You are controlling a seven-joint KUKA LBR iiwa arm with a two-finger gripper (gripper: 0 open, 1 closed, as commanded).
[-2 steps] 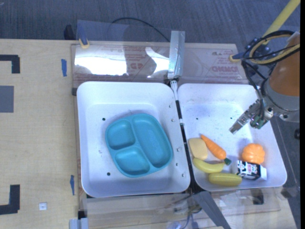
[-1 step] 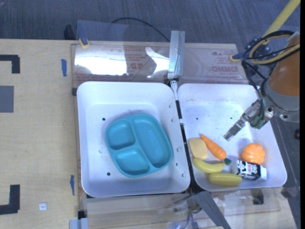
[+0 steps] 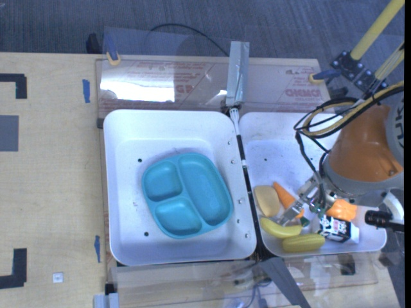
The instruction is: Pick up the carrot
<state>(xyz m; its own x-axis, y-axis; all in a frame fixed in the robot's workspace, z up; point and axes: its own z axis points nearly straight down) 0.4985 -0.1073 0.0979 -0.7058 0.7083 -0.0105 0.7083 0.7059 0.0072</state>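
Carrot (image 3: 283, 193) btwn beige pc (image 3: 268, 199) & jaws (image 3: 300, 208), banana (image 3: 280, 228) below.

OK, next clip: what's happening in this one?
A grey arm with an orange band reaches in from the right, its gripper low in the right bin, down among a cluster of toy food. The carrot lies just left of the gripper, beside a pale tan piece, with a yellow banana and a yellow-green piece nearer the front rim. Whether the carrot is gripped is unclear. The left bin holds a blue divided plate.
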